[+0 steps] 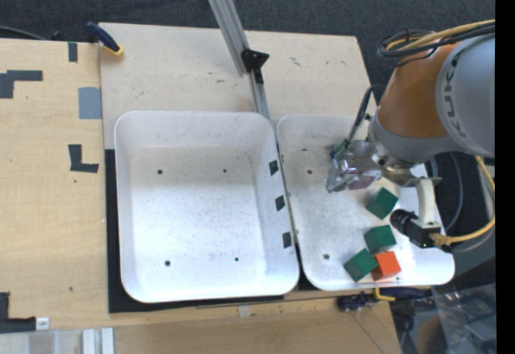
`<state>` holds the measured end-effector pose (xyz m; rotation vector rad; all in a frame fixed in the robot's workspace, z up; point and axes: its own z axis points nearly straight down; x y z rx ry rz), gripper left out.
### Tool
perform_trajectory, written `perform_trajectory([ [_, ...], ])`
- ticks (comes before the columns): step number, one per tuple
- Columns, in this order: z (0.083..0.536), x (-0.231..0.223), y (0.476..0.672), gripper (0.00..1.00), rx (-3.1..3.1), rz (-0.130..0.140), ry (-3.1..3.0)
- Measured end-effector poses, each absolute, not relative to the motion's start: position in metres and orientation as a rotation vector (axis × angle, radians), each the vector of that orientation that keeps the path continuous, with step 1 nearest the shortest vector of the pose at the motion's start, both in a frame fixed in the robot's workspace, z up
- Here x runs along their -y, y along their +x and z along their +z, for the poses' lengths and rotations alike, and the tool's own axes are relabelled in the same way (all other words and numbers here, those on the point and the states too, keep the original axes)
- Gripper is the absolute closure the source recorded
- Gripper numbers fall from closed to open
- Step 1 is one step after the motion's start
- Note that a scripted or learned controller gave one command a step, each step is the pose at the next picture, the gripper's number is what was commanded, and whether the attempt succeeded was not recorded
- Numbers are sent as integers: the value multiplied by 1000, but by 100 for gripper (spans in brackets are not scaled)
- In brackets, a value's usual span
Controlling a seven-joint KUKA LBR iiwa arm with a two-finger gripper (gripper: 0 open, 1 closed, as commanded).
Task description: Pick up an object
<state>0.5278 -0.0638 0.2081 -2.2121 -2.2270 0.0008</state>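
Several small blocks lie in the right bin (310, 224): a green block (382, 203) near the arm, a green block (380, 238) below it, another green block (360, 265) at the front, and an orange block (388, 265) touching it. My gripper (344, 173) hangs over the upper middle of the right bin, up and left of the nearest green block, and I see nothing between its metal fingers. The grey and orange arm covers the bin's right side.
The left bin (137, 183) stands beside the right one, sharing a raised divider (282, 191). A slanted metal rail (229, 14) runs down to the bins' back edge. A blue and yellow tool (105, 37) lies on the bench at the back left. Cables (426, 39) loop at the right.
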Motion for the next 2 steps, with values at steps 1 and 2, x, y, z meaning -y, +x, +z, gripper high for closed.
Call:
perform_trajectory([
  [1, 203, 7, 534, 100, 2228, 1, -2212],
  [2, 199, -46, 540, 100, 2228, 1, -2211],
])
